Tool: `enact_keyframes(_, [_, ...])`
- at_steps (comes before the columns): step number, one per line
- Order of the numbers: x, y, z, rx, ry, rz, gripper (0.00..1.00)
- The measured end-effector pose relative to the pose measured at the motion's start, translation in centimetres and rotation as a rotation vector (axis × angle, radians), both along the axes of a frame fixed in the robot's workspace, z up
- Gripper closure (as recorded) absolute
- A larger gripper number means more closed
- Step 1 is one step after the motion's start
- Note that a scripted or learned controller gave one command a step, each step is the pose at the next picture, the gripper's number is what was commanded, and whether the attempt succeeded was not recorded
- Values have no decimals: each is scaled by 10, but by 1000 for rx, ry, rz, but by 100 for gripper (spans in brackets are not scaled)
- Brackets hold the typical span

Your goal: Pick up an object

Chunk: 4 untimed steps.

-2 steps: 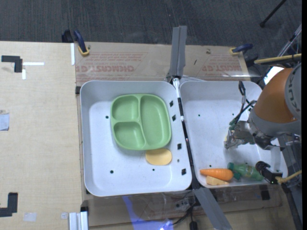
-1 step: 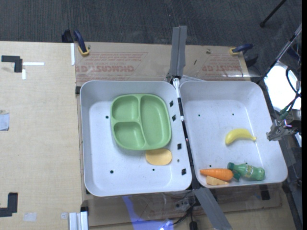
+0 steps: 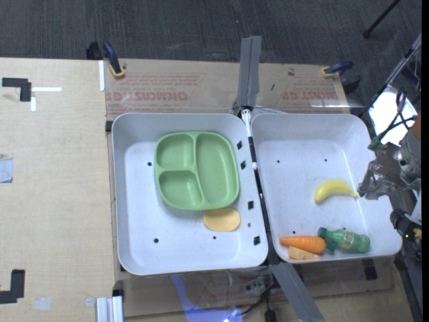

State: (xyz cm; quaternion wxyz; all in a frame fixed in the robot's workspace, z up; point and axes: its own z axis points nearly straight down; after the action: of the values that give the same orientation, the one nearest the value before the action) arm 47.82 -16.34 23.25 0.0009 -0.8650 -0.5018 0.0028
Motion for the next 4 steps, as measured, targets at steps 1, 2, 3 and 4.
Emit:
enact_keyframes(1, [18, 29, 12, -4, 2, -441, 100])
enact_keyframes(2, [72, 78, -5, -6, 1, -695, 100])
enact_keyframes(3, [151, 105, 17, -6, -1, -847, 100])
enact_keyframes(4, [92, 77, 6, -7, 2, -848, 100])
